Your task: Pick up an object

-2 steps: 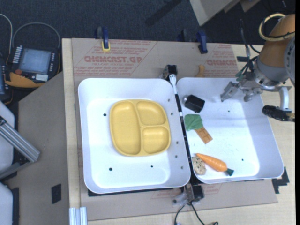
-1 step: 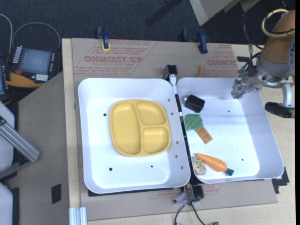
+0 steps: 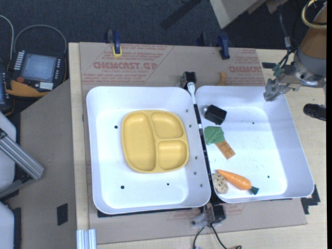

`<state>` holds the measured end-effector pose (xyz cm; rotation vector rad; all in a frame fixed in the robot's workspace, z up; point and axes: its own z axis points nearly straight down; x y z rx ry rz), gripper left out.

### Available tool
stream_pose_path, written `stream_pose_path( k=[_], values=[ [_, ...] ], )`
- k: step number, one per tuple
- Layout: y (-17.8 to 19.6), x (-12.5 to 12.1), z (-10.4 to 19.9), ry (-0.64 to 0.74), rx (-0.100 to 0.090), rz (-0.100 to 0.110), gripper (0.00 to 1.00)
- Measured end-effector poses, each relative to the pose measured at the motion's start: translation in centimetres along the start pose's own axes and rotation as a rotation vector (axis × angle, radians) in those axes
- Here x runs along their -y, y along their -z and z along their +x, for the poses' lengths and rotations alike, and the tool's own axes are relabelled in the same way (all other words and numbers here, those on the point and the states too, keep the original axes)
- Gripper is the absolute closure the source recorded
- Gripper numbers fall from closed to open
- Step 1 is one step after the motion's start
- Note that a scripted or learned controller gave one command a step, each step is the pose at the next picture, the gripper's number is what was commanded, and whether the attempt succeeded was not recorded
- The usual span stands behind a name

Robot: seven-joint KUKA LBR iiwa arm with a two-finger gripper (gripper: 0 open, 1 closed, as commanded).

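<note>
The right bin (image 3: 282, 154) holds a black block (image 3: 215, 114) near its back left corner. In front of the block lie a green leaf-shaped piece (image 3: 213, 134) and a small orange-brown waffle-like piece (image 3: 225, 149). An orange carrot (image 3: 235, 179) and a speckled cookie (image 3: 220, 183) rest at the bin's front left. My gripper (image 3: 272, 91) hangs over the back right rim of this bin, well away from all the objects, with nothing seen between its fingers.
The left bin (image 3: 104, 139) carries a yellow divided plate (image 3: 154, 139) in its middle. A black post and rail (image 3: 190, 82) run between the two bins. Blue clamps (image 3: 116, 43) hold the cardboard at the back edge. A pendant screen (image 3: 36, 66) sits far left.
</note>
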<state>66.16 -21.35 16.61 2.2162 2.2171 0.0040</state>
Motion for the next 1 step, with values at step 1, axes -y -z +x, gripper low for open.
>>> stream_pose_path(
  k=[1],
  values=[
    [5.87,-0.4,-0.97,0.0,0.001,-0.002,1.0]
  ],
)
